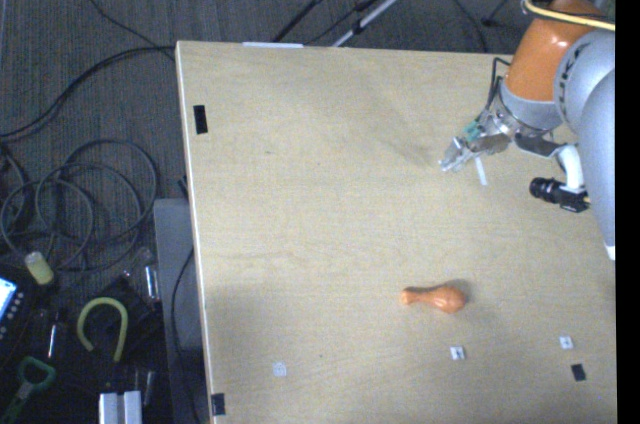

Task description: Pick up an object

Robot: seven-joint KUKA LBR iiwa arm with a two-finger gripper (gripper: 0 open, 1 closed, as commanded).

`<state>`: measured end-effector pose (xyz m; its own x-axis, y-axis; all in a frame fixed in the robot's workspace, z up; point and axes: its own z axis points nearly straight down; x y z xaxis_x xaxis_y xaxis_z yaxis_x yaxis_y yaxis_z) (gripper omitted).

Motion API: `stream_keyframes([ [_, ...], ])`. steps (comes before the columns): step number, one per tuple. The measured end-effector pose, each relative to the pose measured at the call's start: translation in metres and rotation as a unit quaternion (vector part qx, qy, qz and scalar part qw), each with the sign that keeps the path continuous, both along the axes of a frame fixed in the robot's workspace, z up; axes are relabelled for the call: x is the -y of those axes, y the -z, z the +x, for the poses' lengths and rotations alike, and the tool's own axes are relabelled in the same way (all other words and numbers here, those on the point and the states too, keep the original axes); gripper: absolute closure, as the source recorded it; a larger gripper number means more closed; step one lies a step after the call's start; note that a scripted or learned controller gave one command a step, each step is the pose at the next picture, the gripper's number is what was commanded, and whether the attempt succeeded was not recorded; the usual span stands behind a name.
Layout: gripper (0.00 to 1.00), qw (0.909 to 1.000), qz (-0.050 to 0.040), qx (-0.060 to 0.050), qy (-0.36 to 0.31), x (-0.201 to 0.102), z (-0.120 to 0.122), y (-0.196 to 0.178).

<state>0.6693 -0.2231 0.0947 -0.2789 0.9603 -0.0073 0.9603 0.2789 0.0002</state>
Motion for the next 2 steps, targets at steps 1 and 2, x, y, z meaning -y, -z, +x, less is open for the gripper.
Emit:
stream_keyframes([
  [1, 1.00, 0.9989, 0.0038, -0.001, 0.046, -0.046, 0.000, -0.064],
  [2, 1.00, 0.9934, 0.0015, -0.001, -0.115, 0.001, -0.001, -0.080],
])
